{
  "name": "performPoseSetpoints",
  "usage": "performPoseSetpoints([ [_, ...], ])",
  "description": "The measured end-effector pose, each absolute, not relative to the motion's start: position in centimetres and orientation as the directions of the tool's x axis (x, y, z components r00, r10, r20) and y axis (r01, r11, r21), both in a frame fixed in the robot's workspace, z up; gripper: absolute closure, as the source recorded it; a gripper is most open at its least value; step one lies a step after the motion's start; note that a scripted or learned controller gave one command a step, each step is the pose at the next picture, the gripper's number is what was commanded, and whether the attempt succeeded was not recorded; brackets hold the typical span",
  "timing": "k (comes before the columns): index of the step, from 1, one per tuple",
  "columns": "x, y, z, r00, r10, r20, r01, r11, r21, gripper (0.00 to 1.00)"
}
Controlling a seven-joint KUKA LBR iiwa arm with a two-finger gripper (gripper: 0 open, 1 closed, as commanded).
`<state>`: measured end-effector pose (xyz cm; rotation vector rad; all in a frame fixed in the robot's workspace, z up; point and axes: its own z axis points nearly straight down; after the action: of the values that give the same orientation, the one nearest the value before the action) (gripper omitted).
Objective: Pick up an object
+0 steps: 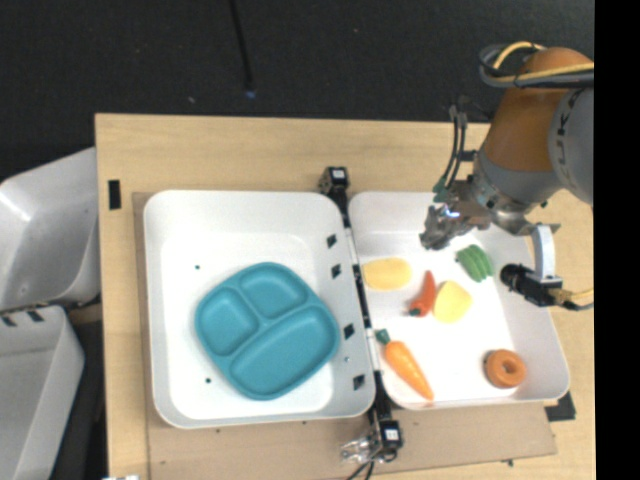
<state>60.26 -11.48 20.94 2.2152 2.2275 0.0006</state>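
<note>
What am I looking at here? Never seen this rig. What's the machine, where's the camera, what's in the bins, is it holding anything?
One camera is fixed above the bench, looking down at a slant. The grey arm with the orange band is a robot arm reaching in from the view's right; its gripper hangs over the back of the right bin. I can't tell whether it is open or shut, and nothing shows between its fingers.

The left bin holds a teal divided plate. The right bin holds toy food: a yellow piece, a green piece, a small red piece touching another yellow piece, a carrot and an orange ring.
</note>
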Motion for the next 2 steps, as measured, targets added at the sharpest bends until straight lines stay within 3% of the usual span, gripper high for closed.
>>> performPoseSetpoints([
  [2,60.1,-2.7,22.9,-0.007,1.000,0.001,1.000,0.007,0.003,1.00],
])
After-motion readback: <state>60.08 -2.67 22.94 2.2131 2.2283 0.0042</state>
